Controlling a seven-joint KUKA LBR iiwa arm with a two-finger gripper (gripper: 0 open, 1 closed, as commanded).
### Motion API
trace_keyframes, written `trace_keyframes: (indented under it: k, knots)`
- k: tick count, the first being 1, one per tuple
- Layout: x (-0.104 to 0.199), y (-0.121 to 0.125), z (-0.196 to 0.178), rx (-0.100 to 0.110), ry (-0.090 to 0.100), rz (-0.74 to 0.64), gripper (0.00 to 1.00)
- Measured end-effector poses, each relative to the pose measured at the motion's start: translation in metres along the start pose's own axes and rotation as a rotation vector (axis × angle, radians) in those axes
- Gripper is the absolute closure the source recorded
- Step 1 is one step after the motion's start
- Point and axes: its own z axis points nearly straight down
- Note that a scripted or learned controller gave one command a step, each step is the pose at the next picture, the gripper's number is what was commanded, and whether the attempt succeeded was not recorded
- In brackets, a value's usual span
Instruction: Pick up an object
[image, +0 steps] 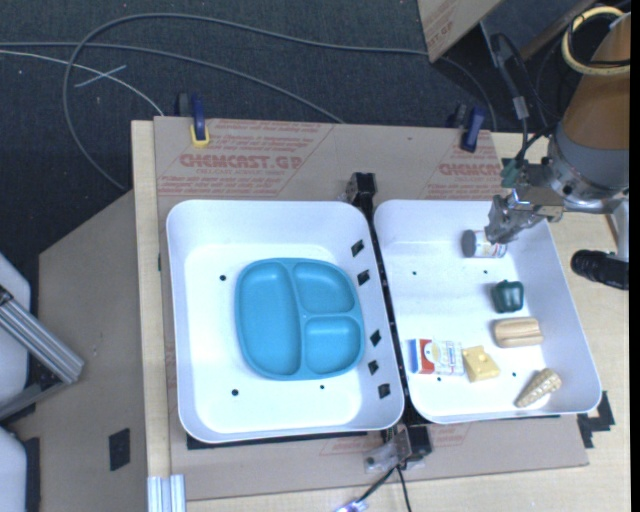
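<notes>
The claw (497, 232) hangs low over the far part of the right bin (430, 225), at the end of the grey arm (590, 150) with its orange band, which comes in from the right. Whether its two prongs stand apart or together cannot be told — they merge into one dark and silver shape at this slant. Right at the claw's tip, touching or nearly so, lies a small grey and white cylinder-like object (474, 243) with a spot of red at its end; nothing shows it clamped between the prongs.

The other pieces lie nearer the camera than the claw, all in the same bin. Just below it sits a dark green toy pepper (507, 296), and beyond that a tan bread-roll shape (517, 332). Further from the claw and to its left lies a small white carton (434, 357) printed in red and blue, touching or just beside a yellow cheese wedge (481, 364). Farthest from the claw, by the bin's near right corner, rests a pale ridged cone-like piece (537, 388).

Well to the claw's left, in the left bin (190, 300), lies a blue divided plate (299, 318) — three compartments, flat on the floor.
</notes>
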Motion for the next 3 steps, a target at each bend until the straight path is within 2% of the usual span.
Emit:
trace_keyframes:
  k: [1,2,3]
  knots:
    - [0.054,-0.011,0.007,0.0,0.0,-0.001,1.0]
    - [0.101,-0.033,0.028,0.002,0.0,0.001,1.0]
    - [0.15,-0.06,0.025,0.001,0.0,-0.001,1.0]
